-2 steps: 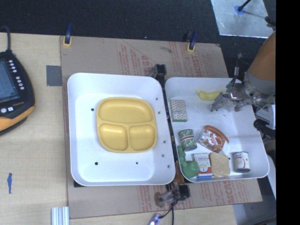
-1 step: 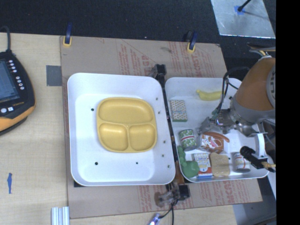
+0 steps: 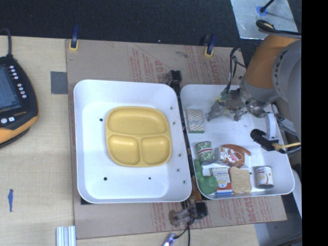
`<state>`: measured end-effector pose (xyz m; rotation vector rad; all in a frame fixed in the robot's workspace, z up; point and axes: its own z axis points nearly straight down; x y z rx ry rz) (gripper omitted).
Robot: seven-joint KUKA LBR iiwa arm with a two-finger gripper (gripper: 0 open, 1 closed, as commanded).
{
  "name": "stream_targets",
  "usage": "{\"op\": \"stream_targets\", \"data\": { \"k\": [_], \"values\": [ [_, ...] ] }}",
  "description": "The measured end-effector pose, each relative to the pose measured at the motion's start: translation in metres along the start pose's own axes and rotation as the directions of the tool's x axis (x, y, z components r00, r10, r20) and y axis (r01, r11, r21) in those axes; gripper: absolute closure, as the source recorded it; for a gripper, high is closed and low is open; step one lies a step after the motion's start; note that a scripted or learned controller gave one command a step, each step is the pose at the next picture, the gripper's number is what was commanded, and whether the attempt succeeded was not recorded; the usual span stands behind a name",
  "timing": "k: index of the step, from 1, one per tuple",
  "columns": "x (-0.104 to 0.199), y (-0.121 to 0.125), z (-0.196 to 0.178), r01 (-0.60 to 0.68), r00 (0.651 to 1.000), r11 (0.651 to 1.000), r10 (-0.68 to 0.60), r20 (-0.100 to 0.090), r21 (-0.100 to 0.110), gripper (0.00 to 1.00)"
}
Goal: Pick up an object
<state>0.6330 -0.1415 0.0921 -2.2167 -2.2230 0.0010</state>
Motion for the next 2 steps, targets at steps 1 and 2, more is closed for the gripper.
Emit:
{"op": "stream_targets", "data": {
  "k": [1, 2],
  "values": [
    [-0.045, -0.105, -0.026, 0.0, 1.0, 1.0, 0.0, 0.001, 0.002, 0.0],
    [-0.028, 0.005, 0.001, 0.0, 1.0, 1.0, 0.0, 0.0, 0.0, 0.0]
  ]
}}
